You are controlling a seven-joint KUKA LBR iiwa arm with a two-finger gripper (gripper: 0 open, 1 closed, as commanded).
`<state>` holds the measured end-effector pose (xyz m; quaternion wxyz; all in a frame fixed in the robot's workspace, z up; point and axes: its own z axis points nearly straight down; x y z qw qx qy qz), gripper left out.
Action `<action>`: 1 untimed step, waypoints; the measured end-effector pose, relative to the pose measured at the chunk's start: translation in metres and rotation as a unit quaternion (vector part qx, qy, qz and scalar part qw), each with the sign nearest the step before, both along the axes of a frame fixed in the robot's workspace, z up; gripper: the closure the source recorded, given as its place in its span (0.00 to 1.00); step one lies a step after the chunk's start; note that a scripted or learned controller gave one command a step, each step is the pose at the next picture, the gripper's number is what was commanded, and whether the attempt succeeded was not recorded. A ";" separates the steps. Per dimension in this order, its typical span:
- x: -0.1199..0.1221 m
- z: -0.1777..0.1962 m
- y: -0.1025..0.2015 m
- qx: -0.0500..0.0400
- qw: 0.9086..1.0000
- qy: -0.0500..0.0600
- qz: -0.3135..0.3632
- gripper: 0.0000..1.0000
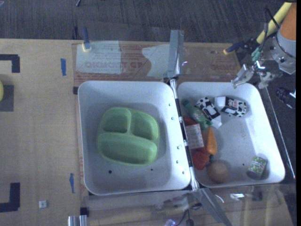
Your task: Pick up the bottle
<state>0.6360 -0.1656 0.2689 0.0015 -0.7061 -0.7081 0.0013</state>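
While the claw (250, 76) hangs at upper right, fingers apart and empty, the bottle (193, 131) lies half-buried at the right bin's (270, 140) left wall; its label is unreadable.

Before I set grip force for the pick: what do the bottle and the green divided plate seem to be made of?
The bottle looks like glossy plastic or glass, with a green neck, a red base and a white paper-like label; the blur leaves it open. The green divided plate looks like matte moulded plastic: one even colour, soft rounded rims, no sharp glare.

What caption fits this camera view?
Gripper above the right bin's far corner; bottle lies along its left wall.
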 end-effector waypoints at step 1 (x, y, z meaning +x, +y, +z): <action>-0.023 -0.102 -0.058 0.000 0.989 0.001 -0.147 0.00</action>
